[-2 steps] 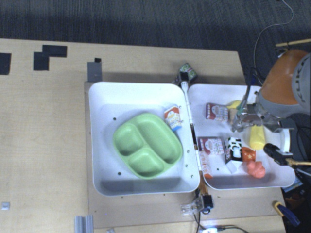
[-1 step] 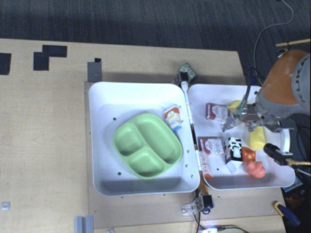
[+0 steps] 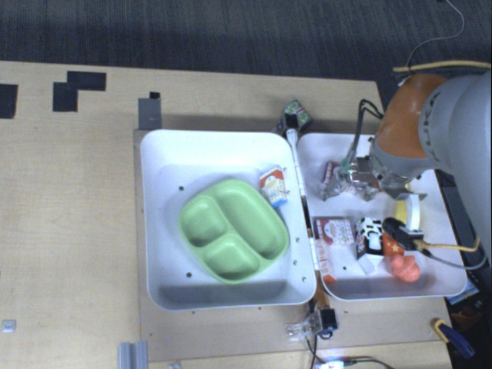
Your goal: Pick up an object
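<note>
While the green divided plate (image 3: pixel 233 227) fills the left bin (image 3: pixel 157 206), we see the gripper (image 3: pixel 347 181) low in the right bin's (image 3: pixel 446 283) upper part; its grasp we cannot tell. Packets (image 3: pixel 335 231) and an orange toy (image 3: pixel 403 267) lie at lower right.

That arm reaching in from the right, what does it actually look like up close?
The arm is a thick, rounded tube of smooth grey, with a glossy orange band just above the wrist. Its end carries a small pincer of bare, shiny metal parts, much thinner than the arm itself. A thin dark cable loops from the wrist down to the pincer.
</note>
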